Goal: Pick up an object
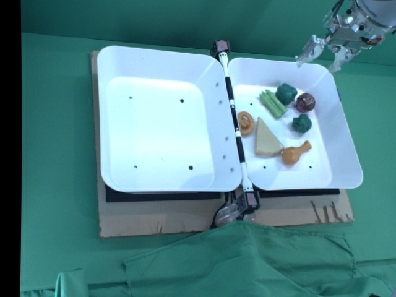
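Note:
The right bin (pixel 346 166) holds several toy foods: a green asparagus bundle (pixel 272 103), a dark green pepper (pixel 286 93), a maroon round piece (pixel 305 102), a small green broccoli (pixel 301 124), a pretzel (pixel 245 123), a tan cheese wedge (pixel 266 138) and an orange drumstick (pixel 296 153). My gripper (pixel 322 56) hangs high over the far rim of that bin, above and to the right of the pepper. Its two fingers are spread open with nothing between them.
The left bin (pixel 124 79) lies beside the right one, joined along a black-and-white divider bar (pixel 234 122). Both sit on a cardboard sheet (pixel 124 224). Green cloth (pixel 247 265) bunches at the front edge.

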Robot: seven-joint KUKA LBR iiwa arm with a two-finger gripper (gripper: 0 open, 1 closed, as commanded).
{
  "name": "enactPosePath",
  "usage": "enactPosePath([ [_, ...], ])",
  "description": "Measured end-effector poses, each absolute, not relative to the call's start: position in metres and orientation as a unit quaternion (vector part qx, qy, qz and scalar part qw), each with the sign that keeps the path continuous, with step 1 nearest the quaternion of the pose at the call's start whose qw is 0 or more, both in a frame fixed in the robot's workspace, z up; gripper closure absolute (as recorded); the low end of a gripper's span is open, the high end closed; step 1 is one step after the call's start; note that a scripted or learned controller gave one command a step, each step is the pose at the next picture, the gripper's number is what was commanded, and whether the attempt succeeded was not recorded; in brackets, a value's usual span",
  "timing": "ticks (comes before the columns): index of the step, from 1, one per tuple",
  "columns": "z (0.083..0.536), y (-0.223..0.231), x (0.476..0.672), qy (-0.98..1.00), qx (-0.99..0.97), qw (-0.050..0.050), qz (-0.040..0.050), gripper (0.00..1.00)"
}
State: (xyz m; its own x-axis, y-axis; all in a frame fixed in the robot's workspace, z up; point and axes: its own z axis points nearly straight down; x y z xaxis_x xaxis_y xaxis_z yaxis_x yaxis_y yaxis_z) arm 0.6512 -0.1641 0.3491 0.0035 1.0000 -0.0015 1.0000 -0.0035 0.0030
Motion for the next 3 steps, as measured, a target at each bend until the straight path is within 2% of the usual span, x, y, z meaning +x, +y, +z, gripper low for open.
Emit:
enactPosePath([
  [1,0.274,-0.189,0.624,0.705,0.71,-0.002,-0.0024,0.0],
  [2,0.184,-0.186,0.674,0.707,0.707,0.001,-0.0005,0.0],
  [3,0.186,-0.188,0.633,0.706,0.708,0.007,0.0029,0.0],
])
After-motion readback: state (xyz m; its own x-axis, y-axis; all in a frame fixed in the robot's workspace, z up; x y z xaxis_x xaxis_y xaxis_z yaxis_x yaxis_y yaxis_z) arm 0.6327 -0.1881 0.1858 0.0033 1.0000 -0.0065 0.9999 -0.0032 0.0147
